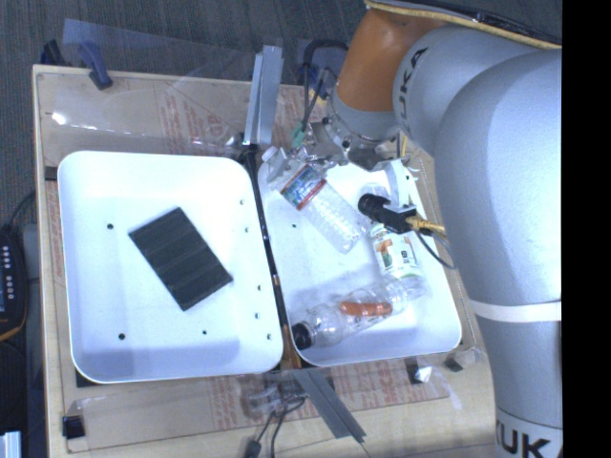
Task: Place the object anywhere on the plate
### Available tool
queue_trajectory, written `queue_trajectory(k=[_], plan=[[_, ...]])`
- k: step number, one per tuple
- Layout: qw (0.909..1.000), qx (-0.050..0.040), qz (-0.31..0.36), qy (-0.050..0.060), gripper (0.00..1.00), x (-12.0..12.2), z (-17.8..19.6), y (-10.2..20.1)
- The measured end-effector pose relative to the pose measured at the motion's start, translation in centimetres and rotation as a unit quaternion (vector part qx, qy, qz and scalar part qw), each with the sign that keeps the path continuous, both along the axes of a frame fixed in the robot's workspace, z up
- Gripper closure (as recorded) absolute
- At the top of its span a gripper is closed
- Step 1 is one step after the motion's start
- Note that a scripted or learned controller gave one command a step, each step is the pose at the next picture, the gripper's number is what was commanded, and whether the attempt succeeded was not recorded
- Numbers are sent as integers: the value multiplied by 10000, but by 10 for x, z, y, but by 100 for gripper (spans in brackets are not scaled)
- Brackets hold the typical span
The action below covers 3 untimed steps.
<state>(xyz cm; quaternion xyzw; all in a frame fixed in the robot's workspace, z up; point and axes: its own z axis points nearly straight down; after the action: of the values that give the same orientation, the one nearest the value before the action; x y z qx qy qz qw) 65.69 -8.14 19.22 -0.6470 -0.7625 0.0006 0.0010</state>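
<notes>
Pick step. Gripper (304, 160) low over clear plastic bottle with red-blue label (313, 197); claw state cannot tell. Next: secure grasp, lift, carry to dark ribbed rectangular plate (180, 258).

Robot lab: KUKA arm (487, 141), bench (143, 113)

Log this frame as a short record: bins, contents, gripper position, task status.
left bin: one dark ribbed plate, lying flat, nothing on it
right bin: three clear bottles, all lying down
top bottle: red-blue label, slanted, near the far wall
right bottle: orange-green label, along the right wall
near bottle: black cap, along the near wall
gripper: over the right bin's far end, by the top bottle; grasp unclear
task status: not yet done
</notes>
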Motion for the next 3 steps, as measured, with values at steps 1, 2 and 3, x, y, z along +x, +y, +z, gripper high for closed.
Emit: queue_trajectory(k=[1, 2, 3], plan=[[9997, -3, -244, 16, 100, -20, 1, -29], [10000, 0, 93, 16, 100, -31, -1, 32], [9947, 1, 1025, 16, 100, -52, -1, 96]])
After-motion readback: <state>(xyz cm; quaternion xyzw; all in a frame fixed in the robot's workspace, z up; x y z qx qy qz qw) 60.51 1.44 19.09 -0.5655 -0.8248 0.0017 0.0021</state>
